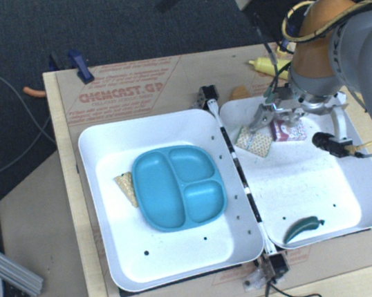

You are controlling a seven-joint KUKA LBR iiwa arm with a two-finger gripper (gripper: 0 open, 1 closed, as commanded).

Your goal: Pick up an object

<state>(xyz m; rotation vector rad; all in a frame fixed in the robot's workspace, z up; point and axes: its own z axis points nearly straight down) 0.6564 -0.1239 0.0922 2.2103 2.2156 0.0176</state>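
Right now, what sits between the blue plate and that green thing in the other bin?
In the camera view, between the blue divided plate and green object lie bare bin floor and the bins' adjoining rims.

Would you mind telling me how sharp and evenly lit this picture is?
Camera view: lighting is even and soft, with no harsh glare on the white bins; the blue plate is crisp; the arm at right looks soft and out of focus; clutter beneath the gripper is hard to resolve.

Divided plate (178, 187) in left bin (105, 192)
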